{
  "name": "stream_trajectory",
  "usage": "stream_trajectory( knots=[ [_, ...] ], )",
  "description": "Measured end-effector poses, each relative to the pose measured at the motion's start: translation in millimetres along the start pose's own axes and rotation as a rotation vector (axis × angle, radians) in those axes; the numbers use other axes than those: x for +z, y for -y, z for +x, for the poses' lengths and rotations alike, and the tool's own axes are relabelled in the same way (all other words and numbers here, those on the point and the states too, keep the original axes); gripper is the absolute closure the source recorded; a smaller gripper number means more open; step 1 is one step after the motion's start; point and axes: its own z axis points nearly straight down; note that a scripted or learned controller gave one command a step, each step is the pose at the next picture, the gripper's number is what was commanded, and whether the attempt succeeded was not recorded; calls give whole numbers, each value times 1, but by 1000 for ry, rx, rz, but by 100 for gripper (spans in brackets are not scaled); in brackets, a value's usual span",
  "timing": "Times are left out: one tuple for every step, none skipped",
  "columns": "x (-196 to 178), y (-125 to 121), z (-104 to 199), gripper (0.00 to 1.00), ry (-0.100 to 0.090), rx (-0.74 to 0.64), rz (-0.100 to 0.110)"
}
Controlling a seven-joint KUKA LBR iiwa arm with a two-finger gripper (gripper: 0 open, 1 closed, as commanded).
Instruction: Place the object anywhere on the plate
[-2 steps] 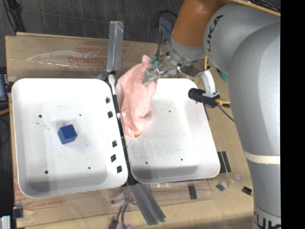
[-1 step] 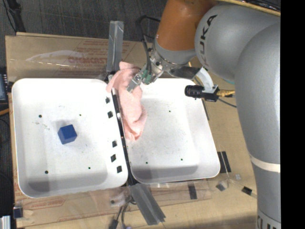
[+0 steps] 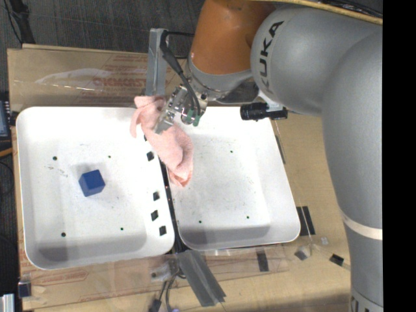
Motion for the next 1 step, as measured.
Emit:
stream_trajectory(
  knots=[
    [13, -35, 40, 100, 1, -402, 0]
  ],
)
